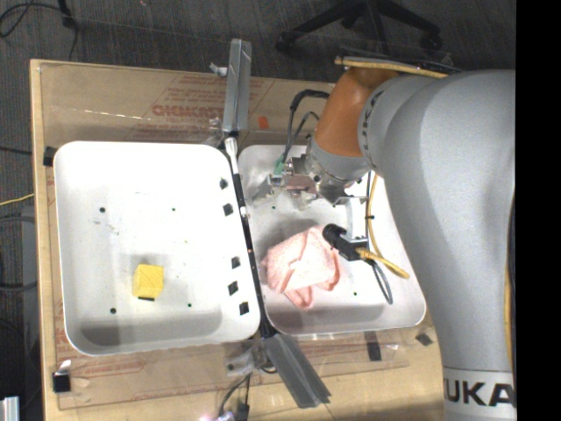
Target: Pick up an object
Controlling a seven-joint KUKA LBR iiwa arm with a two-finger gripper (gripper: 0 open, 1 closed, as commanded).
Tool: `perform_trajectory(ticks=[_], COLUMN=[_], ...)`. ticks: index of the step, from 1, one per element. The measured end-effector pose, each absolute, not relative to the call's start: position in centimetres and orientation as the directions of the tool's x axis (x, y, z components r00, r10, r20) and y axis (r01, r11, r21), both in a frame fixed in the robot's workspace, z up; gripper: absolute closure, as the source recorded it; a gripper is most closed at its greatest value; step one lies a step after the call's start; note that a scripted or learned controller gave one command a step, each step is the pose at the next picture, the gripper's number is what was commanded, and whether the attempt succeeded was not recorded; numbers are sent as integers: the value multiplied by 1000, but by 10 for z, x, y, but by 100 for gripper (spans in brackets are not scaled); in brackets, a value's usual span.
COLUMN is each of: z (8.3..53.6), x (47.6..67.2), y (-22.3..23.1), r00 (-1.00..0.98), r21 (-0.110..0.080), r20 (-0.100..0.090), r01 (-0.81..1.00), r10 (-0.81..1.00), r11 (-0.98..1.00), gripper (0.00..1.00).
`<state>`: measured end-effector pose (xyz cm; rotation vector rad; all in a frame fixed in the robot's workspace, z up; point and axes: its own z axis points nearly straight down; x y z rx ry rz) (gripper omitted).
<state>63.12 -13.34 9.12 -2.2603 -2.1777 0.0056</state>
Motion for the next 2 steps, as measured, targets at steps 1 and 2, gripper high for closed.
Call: perform_trajectory(ticks=[1, 2], z=[101, 186], x=[632, 657], y=[-133, -145], r00=[33, 131], r21=[-6, -1], r20=[0, 0], r01=[999, 991], r10=[999, 991], r11=[-33, -131], gripper=[100, 100])
